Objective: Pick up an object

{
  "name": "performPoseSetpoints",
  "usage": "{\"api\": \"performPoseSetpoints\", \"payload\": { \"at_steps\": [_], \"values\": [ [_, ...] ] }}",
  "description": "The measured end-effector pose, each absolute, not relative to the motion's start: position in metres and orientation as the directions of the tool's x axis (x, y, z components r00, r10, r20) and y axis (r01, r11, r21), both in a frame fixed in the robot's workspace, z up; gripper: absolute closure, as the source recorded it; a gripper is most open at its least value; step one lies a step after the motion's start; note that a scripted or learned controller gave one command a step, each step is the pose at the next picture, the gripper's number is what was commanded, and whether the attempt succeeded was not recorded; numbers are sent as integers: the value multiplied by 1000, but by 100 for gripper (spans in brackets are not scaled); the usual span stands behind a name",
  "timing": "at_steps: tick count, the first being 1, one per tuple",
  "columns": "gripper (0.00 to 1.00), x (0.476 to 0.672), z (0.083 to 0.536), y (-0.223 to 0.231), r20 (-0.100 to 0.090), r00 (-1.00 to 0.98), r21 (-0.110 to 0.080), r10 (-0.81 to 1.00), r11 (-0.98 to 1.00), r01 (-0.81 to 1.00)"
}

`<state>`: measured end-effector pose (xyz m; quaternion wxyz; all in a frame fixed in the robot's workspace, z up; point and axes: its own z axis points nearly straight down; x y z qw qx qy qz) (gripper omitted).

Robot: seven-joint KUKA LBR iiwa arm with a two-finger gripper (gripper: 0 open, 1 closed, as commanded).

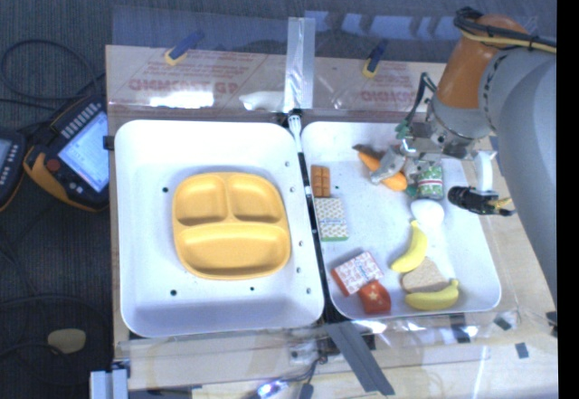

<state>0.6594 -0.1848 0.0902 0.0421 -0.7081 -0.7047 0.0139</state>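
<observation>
My gripper [404, 153] is low in the back part of the right bin [488, 248], right over an orange carrot-like toy [387, 173] that pokes out to its left. A small green-labelled can [431, 181] stands just to its right, and a white egg [427, 212] lies in front of that. Further forward are a yellow banana [411, 249], a bread slice [424, 277] and a second banana [432, 299]. I cannot make out whether anything is held.
The right bin also holds a brown bar [320, 180], a green checkered box [331, 218], a red-and-white box [356, 270] and a red toy [375, 298]. A yellow divided plate [231, 223] lies in the left bin [145, 289]. The grey arm [525, 117] covers the right edge.
</observation>
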Motion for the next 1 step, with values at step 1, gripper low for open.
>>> {"api": "performPoseSetpoints", "payload": {
  "at_steps": [1],
  "values": [
    [100, 599, 200, -147, 0, 3, -2, 1000, -3, 1000]
  ]
}}
